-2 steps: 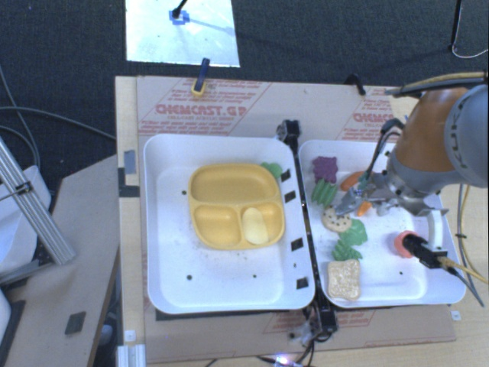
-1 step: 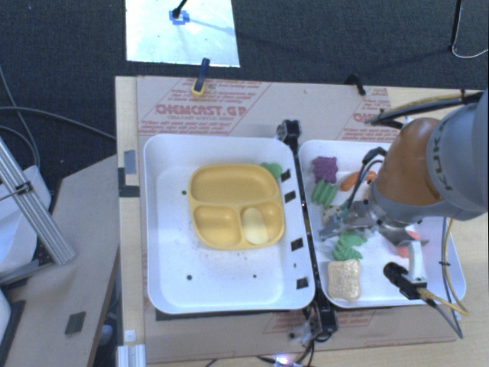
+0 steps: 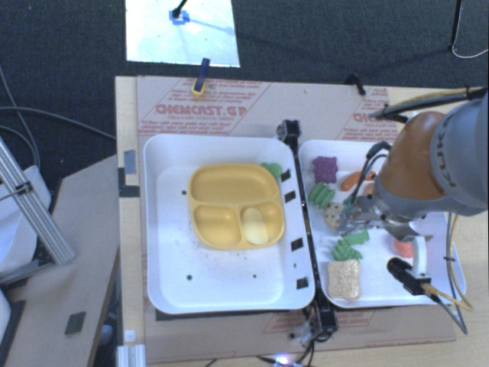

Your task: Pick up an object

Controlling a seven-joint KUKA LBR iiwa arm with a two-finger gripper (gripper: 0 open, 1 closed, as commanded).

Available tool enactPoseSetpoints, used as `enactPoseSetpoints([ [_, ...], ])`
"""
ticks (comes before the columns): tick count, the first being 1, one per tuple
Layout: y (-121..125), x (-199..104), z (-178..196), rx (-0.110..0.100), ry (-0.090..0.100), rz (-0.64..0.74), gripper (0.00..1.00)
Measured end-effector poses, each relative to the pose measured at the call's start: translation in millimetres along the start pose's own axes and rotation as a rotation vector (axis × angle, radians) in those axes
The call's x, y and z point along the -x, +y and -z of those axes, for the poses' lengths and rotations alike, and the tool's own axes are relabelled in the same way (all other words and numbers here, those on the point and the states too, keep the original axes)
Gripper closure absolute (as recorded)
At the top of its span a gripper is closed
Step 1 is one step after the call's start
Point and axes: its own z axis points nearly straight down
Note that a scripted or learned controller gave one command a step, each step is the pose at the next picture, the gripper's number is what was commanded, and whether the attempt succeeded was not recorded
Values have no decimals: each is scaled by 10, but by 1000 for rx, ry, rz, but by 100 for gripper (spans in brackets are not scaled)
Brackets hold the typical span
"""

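Observation:
My gripper (image 3: 350, 219) reaches down into the right bin (image 3: 382, 295), in the middle of a cluster of toy foods. Just left of it lies a small beige speckled piece (image 3: 331, 217), and a green piece (image 3: 354, 237) sits right below it. A second green piece (image 3: 320, 195) and a purple bunch of grapes (image 3: 325, 168) lie further back. An orange carrot (image 3: 353, 180) pokes out beside the wrist. A tan bread slice (image 3: 344, 278) rests at the bin's front, next to another green piece (image 3: 344, 251). A red piece (image 3: 403, 247) peeks out under the arm.
The left bin (image 3: 164, 235) holds a yellow divided plate (image 3: 229, 191) with a pale yellow item (image 3: 254, 225) in its lower right compartment. A green item (image 3: 272, 170) lies by the plate's back right corner. The grey and orange arm (image 3: 428, 167) covers the right bin's far side.

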Motion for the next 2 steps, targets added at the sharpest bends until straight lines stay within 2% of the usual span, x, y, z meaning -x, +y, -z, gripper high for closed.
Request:
enactPoseSetpoints([
  [1,431,-455,1746,18,0,11,100],
  [2,-50,-132,2103,2,-1,-1,100],
])
